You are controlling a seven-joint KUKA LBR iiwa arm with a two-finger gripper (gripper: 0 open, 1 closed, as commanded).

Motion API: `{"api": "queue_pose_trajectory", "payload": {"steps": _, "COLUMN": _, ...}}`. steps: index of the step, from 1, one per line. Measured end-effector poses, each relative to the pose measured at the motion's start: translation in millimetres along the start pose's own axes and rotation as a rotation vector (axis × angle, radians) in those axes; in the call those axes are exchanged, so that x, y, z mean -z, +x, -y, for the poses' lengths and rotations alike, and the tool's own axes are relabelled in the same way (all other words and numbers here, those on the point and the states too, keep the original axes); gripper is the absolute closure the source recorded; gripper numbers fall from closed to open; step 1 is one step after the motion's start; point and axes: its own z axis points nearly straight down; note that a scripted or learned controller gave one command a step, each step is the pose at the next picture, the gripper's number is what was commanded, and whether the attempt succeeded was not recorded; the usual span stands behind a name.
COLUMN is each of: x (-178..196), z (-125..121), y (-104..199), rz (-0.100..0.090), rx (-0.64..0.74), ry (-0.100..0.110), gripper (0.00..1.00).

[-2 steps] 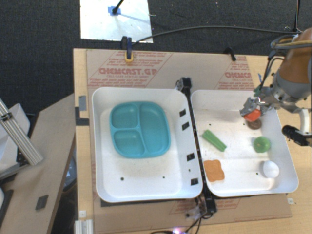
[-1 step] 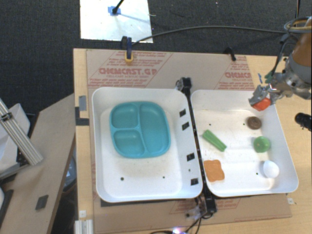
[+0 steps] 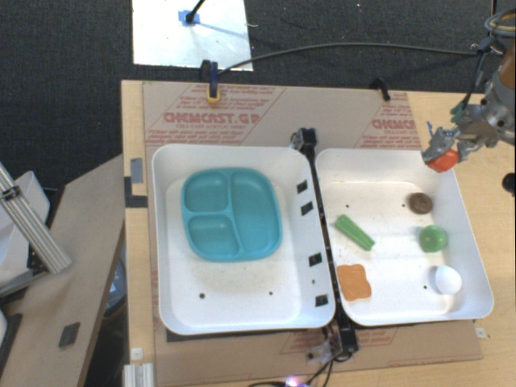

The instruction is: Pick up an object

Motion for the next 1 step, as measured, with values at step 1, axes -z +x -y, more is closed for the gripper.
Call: {"api": "queue_pose_trajectory", "payload": {"steps": 1, "x": -4.2, "z": 11.3, "y": 59.8, "rz": -0.004, "rx": 0.004, "ry": 0.006, "gripper": 1.0}}
